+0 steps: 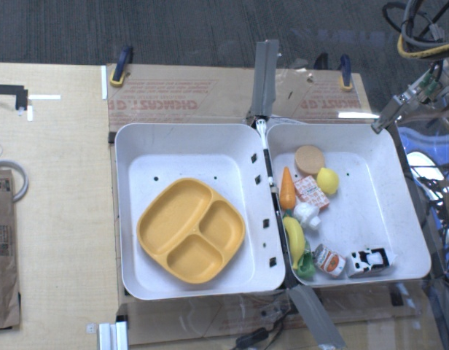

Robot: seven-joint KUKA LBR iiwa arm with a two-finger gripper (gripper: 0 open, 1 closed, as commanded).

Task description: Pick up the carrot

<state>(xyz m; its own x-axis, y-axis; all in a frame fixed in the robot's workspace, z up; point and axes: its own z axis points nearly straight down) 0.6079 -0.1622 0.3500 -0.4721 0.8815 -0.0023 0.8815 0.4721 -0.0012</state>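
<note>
The carrot [286, 188] is a small orange cone lying in the right bin [385, 195], close to its left wall, with the thick end toward the front. A red-and-white packet [310, 192] lies right beside it. My gripper [401, 110] shows as a grey piece at the upper right, just past the right bin's far right corner. It is well away from the carrot and nothing hangs from it.
Around the carrot lie a tan round disc [309, 159], a lemon [327, 181], a white lump [305, 212], a banana [294, 237], a small can [329, 261] and a black-and-white carton [370, 261]. The left bin [137, 159] holds a yellow divided plate [191, 230].
</note>
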